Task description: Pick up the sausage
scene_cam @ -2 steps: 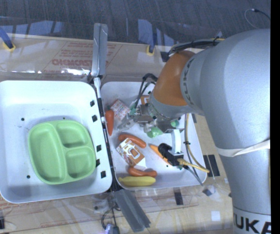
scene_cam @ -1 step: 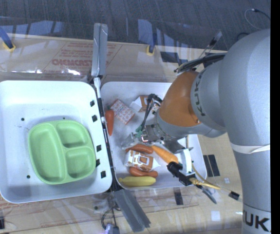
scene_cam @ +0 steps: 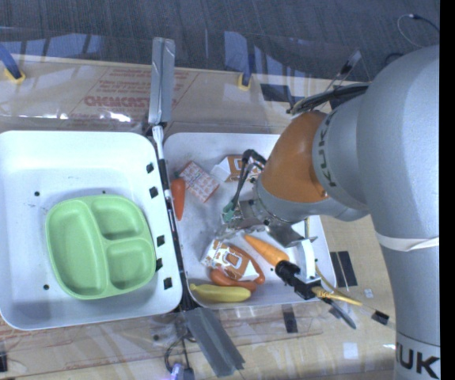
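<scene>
- Reddish piece I take for the sausage [scene_cam: 178,199] lies against the right bin's [scene_cam: 211,145] left wall, apart from the gripper [scene_cam: 237,212]
- Gripper's state: I cannot tell
- I'd come down across it, clear of the wall

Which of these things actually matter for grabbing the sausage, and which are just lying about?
For the job:
sausage (probably this reddish curved piece)
gripper
right bin

Lying about:
banana
carrot
wrapper
packet
green plate
left bin
</scene>
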Motion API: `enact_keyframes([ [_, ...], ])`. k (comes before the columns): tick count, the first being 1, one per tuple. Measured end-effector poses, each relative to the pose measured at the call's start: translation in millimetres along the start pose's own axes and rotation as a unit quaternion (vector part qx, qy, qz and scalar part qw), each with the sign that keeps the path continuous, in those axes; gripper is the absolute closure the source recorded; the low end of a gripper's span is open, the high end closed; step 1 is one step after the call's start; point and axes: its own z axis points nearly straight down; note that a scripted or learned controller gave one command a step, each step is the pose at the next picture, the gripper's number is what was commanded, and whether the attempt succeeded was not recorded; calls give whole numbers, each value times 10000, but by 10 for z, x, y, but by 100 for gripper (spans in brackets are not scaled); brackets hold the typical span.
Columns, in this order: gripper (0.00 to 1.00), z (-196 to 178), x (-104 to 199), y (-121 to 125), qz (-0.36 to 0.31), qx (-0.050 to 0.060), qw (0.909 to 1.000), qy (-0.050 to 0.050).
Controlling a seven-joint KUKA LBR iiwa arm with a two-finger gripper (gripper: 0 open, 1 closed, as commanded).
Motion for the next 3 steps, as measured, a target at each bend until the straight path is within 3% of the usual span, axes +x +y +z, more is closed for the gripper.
enact_keyframes([
  [1,100,-1330,539,406,-1303,-23,9915,-10],
  [2,100,-971,1316,-108,-2192,-1,9757,-6],
  [3,100,-1158,1918,-284,-3029,-7,9530,-11],
])
